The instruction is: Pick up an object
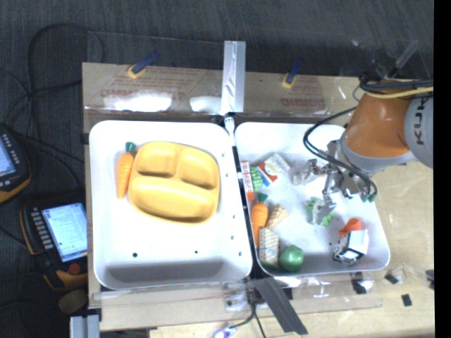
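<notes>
Reaching in from the right edge of the surface, the arm [384, 129] hangs its hand [325, 201] over the middle of the right bin [380, 259]; whether it is wide or narrow cannot be told. A small green-and-grey object [320, 211] lies just under it. Along that bin's left wall sit a carrot [258, 214], a waffle-patterned piece [268, 243] and a green ball [290, 258]; a white-and-orange item [351, 241] lies near the front right corner. The left bin [106, 259] carries a yellow divided tray [174, 181] with another carrot [124, 171] touching its left edge.
</notes>
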Controlling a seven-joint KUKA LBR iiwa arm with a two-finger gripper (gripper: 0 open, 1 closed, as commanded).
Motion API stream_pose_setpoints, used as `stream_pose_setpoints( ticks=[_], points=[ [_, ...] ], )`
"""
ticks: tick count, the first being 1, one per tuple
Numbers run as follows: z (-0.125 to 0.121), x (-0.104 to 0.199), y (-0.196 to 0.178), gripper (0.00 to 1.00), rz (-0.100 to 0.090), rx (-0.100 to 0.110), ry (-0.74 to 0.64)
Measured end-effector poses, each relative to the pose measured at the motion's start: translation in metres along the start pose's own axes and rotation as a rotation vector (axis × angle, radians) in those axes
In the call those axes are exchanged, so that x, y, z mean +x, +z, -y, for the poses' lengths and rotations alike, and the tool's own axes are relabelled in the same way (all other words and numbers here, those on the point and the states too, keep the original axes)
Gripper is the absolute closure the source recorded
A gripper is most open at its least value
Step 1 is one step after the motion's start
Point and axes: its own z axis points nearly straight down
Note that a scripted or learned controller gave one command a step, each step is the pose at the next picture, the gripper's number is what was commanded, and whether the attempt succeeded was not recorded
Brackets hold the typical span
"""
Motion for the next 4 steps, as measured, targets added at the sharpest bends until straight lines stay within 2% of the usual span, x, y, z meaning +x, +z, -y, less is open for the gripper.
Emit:
stream_pose_setpoints(
  ticks=[1,2,3,4],
  points=[
    [0.009,0.07,-0.002,0.0,-0.005,-0.002,0.079],
    [0.026,0.086,-0.002,0.0,0.007,-0.006,0.048],
    [0.015,0.076,-0.002,0.0,-0.003,0.002,0.127],
    [0.027,0.093,-0.002,0.0,0.005,-0.003,0.074]
  ],
)
